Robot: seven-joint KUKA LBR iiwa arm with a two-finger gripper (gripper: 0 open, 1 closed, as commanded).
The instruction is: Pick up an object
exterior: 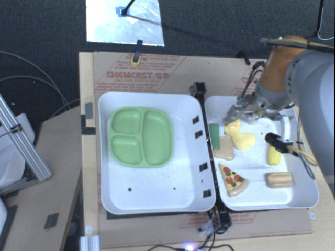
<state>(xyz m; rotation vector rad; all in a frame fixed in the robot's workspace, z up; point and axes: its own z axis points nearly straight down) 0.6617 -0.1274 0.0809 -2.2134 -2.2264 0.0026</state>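
Nearest us, lower right: pizza slice (233,179) and bread roll (278,180) lie untouched. Further up, the end effector (242,113) hovers over the yellow duck (239,136) (we cannot tell its opening). We judge approach underway; next: descend and close.

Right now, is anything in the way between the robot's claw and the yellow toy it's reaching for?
Nothing visible. The gripper hangs right over the yellow toy in the right bin. The cookie and corn lie beside it, not between.

Robotics lab: bench (157,72) with bins, loose cables (31,82), aluminium framing (23,145).
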